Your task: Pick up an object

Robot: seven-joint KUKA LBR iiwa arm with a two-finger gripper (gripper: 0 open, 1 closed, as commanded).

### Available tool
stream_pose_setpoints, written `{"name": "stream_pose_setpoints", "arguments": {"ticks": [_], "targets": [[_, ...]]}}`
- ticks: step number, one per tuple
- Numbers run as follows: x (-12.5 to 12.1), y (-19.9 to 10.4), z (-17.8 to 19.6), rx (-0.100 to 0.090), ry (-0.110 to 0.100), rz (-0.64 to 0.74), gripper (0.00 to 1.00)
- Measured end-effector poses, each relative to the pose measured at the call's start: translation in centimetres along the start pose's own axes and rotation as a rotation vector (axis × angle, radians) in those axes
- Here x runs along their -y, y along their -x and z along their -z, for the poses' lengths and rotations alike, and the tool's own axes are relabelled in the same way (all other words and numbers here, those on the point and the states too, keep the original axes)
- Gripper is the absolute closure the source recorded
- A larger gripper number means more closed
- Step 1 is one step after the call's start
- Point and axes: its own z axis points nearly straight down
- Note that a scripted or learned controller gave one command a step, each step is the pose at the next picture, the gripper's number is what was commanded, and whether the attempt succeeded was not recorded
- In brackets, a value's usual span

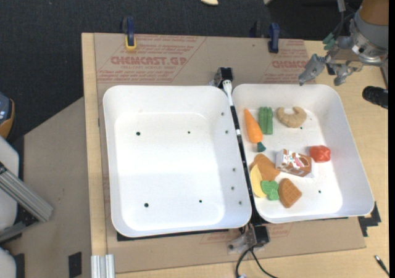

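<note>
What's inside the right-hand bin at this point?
The right bin holds a carrot, a green piece, a tan croissant-like item, a red block, a small packet and an overlapping cluster of toy foods, whose lower parts are covered.

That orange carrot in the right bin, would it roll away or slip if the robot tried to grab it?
The carrot looks like a smooth, tapered toy, so it probably rolls sideways if nudged. Its narrowing tip may let fingers slide off, so the thick end seems safer. It lies close beside the green piece, which could get bumped. The gripper hangs above the bin's far corner.
</note>
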Motion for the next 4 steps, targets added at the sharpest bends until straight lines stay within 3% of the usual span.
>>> {"name": "stream_pose_setpoints", "arguments": {"ticks": [1,2,3,4], "targets": [[4.0,-0.8,-14.7,-0.004,-0.016,-0.001,0.0],[5.9,-6.5,-15.8,-0.004,-0.005,0.003,0.0],[13.2,-5.5,-15.7,-0.002,-0.007,-0.004,0.0],[18.8,-8.0,-15.8,-0.003,-0.005,-0.002,0.0]]}}
